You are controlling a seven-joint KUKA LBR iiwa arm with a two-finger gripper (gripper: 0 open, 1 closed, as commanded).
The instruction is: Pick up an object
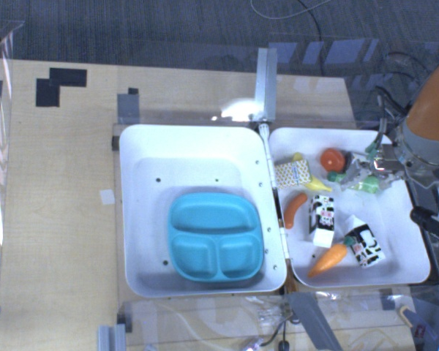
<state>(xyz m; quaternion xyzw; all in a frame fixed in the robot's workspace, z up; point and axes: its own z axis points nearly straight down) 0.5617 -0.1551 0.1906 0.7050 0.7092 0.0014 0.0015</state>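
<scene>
Arm w/ orange band comes in from the right; gripper [373, 168] sits low over the upper right part of the right bin [417, 269], hardware blurred against a green object [366, 186] just beneath/beside it. Can't tell how wide it's set or whether anything is actually in its grasp, too cluttered there. Nearest candidates: the green object right at the tip, and a red tomato-like ball [334, 159] just to its left, near but apart. Farther down-left: yellow piece [318, 185], patterned yellowish packet [292, 172], orange-red sausage shape [295, 209] by the divider, two black-and-white cow-print cartons [323, 221] and [364, 244], and a carrot [328, 259] lying diagonal, tip toward lower left. Left bin [135, 196] holds a blue divided tray [216, 234], well apart from the arm. Judgement: pick target is prob. the green object, lying directly under/just left of the gripper, long axis roughly left-right, so the move calls for a short straight descent, not a traverse. Risk: tomato & yellow piece crowd the spot, could get nudged.
</scene>
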